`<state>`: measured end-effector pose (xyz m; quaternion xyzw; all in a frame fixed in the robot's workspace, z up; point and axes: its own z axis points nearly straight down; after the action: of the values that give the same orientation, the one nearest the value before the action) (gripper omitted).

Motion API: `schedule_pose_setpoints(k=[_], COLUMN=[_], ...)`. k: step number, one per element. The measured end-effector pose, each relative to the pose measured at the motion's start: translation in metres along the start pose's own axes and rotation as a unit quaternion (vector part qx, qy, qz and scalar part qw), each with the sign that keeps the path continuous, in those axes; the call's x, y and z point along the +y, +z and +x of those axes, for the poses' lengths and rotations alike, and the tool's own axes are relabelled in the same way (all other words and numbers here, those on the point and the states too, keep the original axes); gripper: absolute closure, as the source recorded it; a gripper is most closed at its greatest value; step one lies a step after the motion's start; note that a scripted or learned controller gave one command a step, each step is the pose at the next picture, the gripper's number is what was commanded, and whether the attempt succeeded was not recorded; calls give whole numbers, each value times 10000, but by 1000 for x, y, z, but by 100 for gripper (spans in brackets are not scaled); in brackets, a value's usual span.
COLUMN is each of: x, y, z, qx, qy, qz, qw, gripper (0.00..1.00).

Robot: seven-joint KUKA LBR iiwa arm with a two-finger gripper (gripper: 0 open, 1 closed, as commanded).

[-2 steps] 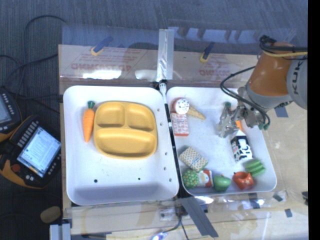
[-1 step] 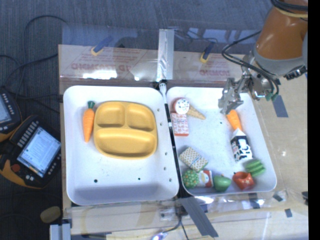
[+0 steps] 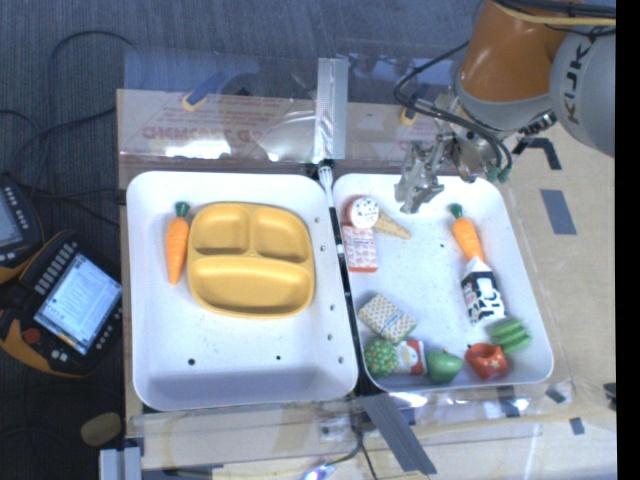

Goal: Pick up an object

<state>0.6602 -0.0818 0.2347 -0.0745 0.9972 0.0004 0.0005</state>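
From the camera above the bench, the gripper (image 3: 420, 190) hangs over the far end of the right bin (image 3: 520, 230), its fingers a little apart with nothing between them, so the picking step looks not yet done; this seems the approach. The nearest likely target is the ice cream cone (image 3: 374, 218), lying just beside and below the fingertips: a pale round scoop with a tan cone pointing right, resting against a pink carton (image 3: 360, 249). The next move would call for a shift left and a straight drop so the fingers straddle the cone. A carrot (image 3: 465, 237) lies near on the right. The left bin (image 3: 145, 298) holds a yellow tray (image 3: 250, 258).
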Motion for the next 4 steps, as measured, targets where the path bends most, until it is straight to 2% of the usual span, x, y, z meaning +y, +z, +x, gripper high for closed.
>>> schedule_pose_setpoints(k=[1,2,3,4], x=[-69,-66,-56,-71], y=[-73,85,144,143], z=[36,142,138,63], qx=[-2,20,-29,-57], qy=[1148,-1267,-950,-669], qz=[10,-4,20,38], qw=[9934,9919,9955,9977], gripper=[100,100,100,100])
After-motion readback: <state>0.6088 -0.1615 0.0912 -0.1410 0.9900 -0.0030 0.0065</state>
